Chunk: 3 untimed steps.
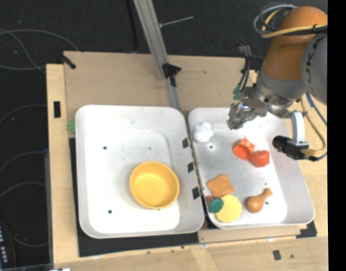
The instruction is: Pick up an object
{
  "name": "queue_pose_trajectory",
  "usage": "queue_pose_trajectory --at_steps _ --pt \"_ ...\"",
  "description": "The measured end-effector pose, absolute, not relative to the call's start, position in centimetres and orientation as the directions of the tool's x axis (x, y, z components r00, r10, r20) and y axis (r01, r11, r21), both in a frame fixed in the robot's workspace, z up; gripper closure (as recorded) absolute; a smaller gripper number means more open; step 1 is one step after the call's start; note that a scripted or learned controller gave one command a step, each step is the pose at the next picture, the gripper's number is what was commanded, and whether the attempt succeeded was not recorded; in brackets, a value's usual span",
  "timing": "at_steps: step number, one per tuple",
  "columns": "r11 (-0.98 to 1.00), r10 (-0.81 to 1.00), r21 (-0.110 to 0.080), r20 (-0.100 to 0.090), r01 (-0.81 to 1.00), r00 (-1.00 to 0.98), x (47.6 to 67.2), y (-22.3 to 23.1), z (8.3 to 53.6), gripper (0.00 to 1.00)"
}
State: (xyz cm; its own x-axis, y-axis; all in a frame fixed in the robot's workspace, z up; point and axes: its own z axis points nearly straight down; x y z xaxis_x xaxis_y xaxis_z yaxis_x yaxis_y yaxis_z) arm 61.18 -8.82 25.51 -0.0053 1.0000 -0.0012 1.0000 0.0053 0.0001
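The gripper hangs over the right bin's far edge; whether its fingers are parted cannot be told. Just nearer lies a red-orange toy, likely light, stiff plastic, best pinched across its middle.

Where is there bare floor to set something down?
Left bin: free all around the yellow bowl, especially the rear half. Right bin: crowded along the front and middle; a bare patch lies between the white object and orange pieces.

A grey robot arm with a rounded orange band, yellow and black cables looping beside it, ends in a dark metal gripper.
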Motion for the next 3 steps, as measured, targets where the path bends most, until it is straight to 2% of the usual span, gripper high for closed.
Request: queue_pose_trajectory --at_steps 1,2,3 --pt "0.006 1.0 0.0 -0.001 1.0 -0.006 61.2 -3.2 24.4 1.0" --pt "0.007 1.0 0.001 0.001 1.0 -0.007 62.2 1.9 24.2 1.0" --pt "0.007 1.0 -0.001 0.0 1.0 -0.007 62.0 7.4 23.2 1.0"
